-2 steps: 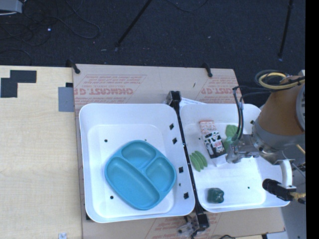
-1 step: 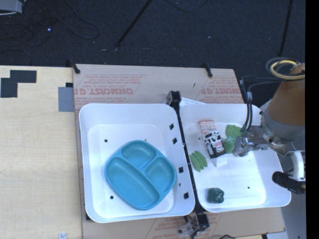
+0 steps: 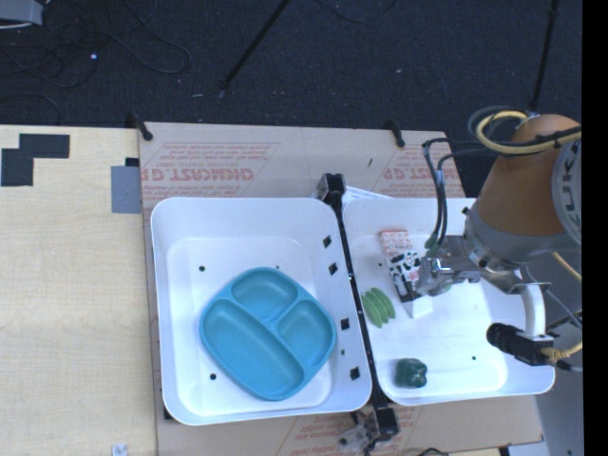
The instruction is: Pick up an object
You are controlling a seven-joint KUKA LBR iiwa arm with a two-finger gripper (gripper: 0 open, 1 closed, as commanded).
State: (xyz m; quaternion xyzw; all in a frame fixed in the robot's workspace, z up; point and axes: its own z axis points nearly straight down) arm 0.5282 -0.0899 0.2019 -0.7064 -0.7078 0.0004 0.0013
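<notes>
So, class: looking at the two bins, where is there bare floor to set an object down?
Left bin: bare floor behind and left of the blue divided plate. Right bin: free patch between the dark green object and the near right corner. Crowded around the gripper, by the light green object and small packet.

You get even, fairly bright overhead light. The white bins run near overexposed, washing out their walls. Shadows are soft and short, the clearest under the blue plate. The dark floor at top stays dim. Focus is slightly soft overall, fine detail grainy.
</notes>
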